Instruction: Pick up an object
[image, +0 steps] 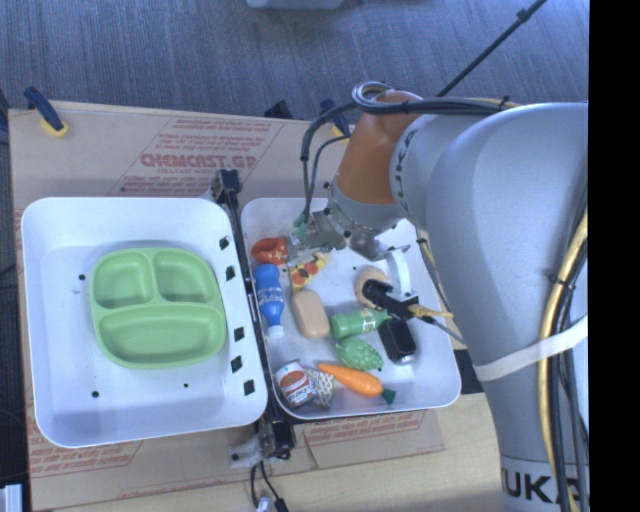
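Note:
My gripper (313, 233) is down in the far part of the right bin (440, 385), under the orange band of the wrist. Just to its left lies a red and orange toy (268, 248), and a small pizza slice (308, 268) lies right in front of it. A blue bottle (268, 296) lies along the bin's left wall with a tan bread piece (310, 314) beside it. Nearer the front are a green bottle (357, 324), a bumpy green toy (360, 354), a carrot (350, 378) and a round printed can (298, 385).
The left bin (45, 300) holds a green divided plate (158, 305). A dark can-like object (398, 341) lies at the right of the right bin. The big grey arm covers the bench's right side and the right bin's far right corner.

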